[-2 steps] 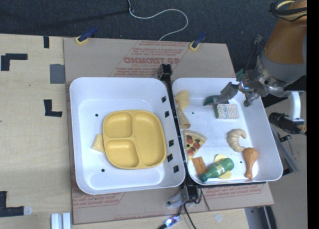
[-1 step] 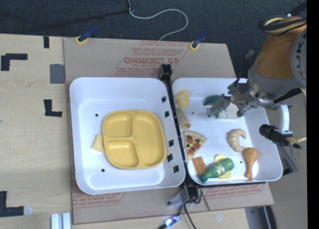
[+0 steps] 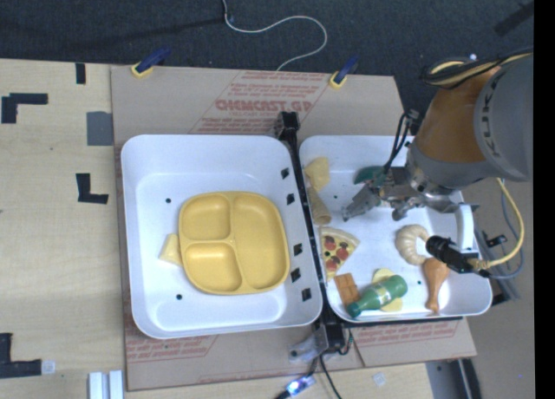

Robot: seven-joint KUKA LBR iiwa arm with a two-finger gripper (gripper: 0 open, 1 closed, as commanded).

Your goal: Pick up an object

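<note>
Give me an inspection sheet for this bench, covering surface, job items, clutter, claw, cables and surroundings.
Surface: two white bins on cardboard.
Job's things: right bin holds pizza slice, green bottle, drumstick, croissant, brown block.
Clutter: yellow divided plate in left bin, over a pale yellow piece.
Claw: low over right bin, nothing seen between its fingers.
Cables: white cable behind the bench; yellow cable by the arm.
Surroundings: dark carpet, black tape marks.

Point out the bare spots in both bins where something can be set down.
Left bin: bare floor rings the yellow divided plate, widest along the far wall. Right bin: one bare patch between pizza slice, croissant and green bottle; elsewhere crowded, with the gripper overhead.
</note>
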